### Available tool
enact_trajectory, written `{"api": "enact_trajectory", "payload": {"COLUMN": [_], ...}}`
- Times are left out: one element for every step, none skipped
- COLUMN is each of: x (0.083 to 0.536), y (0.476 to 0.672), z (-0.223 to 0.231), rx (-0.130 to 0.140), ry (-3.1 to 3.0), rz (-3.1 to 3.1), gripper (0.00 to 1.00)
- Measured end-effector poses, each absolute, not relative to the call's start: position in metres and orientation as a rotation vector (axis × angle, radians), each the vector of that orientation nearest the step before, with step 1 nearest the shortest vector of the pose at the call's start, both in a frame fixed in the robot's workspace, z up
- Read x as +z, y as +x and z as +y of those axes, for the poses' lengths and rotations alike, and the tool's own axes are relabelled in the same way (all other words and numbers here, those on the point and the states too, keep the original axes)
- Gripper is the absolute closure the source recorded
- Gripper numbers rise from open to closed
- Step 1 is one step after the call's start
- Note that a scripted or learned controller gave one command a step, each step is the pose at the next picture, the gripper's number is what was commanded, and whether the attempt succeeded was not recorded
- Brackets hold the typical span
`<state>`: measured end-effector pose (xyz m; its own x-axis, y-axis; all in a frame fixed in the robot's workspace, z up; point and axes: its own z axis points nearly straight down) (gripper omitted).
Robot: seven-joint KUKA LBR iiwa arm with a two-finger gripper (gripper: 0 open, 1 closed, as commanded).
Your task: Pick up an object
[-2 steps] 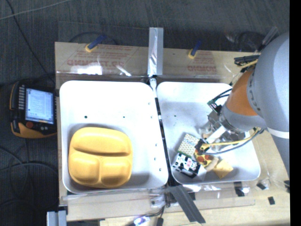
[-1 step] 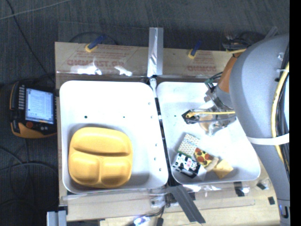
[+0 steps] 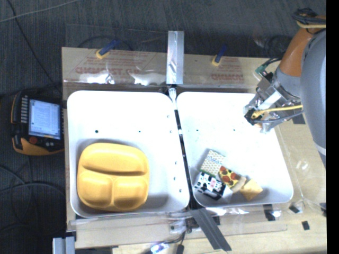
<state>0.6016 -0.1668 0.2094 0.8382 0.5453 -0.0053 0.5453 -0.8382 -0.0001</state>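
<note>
Gripper (image 3: pixel 258 115) sits over the upper right corner of the right bin (image 3: pixel 233 142), close to that bin's right rim, hung from the grey arm (image 3: pixel 312 73) with its orange band (image 3: pixel 294 49). Whether its fingers are apart or together cannot be told from this slant; a thin yellow strip crosses its tip, and nothing recognisable shows between the fingers.

Taking the right bin as the landmark: its objects are bunched in the lower middle, near the front rim. A patterned packet (image 3: pixel 213 162) lies uppermost in the bunch; just below and right of it lies a red and yellow piece (image 3: pixel 228 176), touching a black and white block (image 3: pixel 209 186) at the lower left and a tan wedge (image 3: pixel 251 190) at the lower right. The wedge lies near the front right corner but apart from the wall. The whole upper half of this bin's floor, from the centre divider (image 3: pixel 180 136) across to the gripper, is bare white.

Left of the right bin, across the divider, the left bin (image 3: pixel 116 115) holds a large yellow moulded object (image 3: pixel 113 176) in its lower left part, close to the front and left rims. Further left still, off the bench, a handheld pendant (image 3: pixel 38 121) with a lit screen rests on the dark floor.
</note>
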Motion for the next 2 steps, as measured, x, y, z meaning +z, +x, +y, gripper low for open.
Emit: {"api": "enact_trajectory", "payload": {"x": [0.23, 0.302], "y": [0.648, 0.649], "z": [-0.115, -0.082], "rx": [-0.009, -0.006], "ry": [3.072, 3.125], "rz": [0.649, 0.338], "gripper": [1.0, 1.0]}}
